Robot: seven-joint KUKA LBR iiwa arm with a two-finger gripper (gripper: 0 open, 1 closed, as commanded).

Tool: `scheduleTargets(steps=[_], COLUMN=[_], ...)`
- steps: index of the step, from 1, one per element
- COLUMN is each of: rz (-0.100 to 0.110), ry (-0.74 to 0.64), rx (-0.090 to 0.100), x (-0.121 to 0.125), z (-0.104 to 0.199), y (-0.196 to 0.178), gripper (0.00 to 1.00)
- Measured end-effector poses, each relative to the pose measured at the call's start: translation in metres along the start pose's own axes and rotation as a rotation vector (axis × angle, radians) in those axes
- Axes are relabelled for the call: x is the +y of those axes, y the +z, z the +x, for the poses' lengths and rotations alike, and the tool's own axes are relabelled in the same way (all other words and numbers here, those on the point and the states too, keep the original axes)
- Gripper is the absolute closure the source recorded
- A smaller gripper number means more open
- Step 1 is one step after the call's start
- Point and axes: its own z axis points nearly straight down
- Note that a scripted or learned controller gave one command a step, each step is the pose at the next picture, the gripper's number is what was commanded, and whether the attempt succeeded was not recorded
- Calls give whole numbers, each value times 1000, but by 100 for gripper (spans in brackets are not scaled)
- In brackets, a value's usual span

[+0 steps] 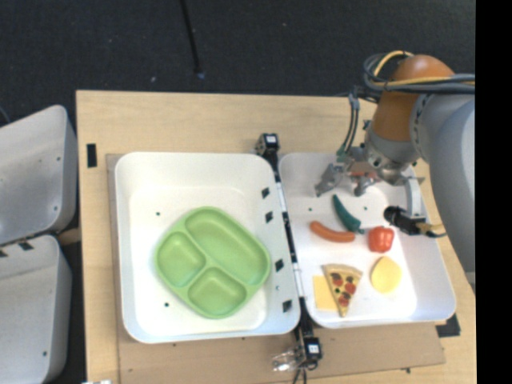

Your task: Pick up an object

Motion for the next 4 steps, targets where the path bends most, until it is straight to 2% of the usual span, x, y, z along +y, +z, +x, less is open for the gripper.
scheduleTargets(steps=[1, 3, 4], rz=[-9, -11, -10], ry=[0, -4, -4], rx=[-2, 0, 0], x=[2, 17, 18], z=[-1, -15, -16], y=[-16, -125, -160], gripper=[100, 100, 100])
